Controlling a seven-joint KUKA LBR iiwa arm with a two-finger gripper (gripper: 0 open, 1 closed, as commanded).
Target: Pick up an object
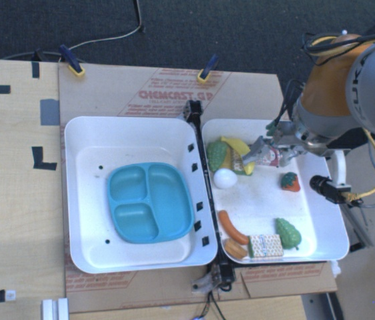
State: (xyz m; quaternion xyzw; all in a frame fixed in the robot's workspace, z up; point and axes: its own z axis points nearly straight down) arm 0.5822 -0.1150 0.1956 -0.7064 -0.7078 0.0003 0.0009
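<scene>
The right bin (326, 227) holds several toy foods. A yellow banana (235, 145) and a dark green vegetable (216, 155) lie at its upper left, with a white egg (225, 178) just below them. A red strawberry (290, 182) sits toward the right wall. Along the near edge are an orange sausage (232, 227), a small speckled box (266, 246) and a green leafy piece (288, 233). My gripper (257, 155) hangs low over the bin's upper middle, right beside the banana's right end. I see nothing clearly held in it.
The left bin (84, 179) carries a blue divided plate (150, 201). A black divider with clips (200, 179) runs between the two bins. The arm's orange band (330, 79) and grey body cover the right bin's upper right corner. A black cable fitting (327, 189) hangs near the right wall.
</scene>
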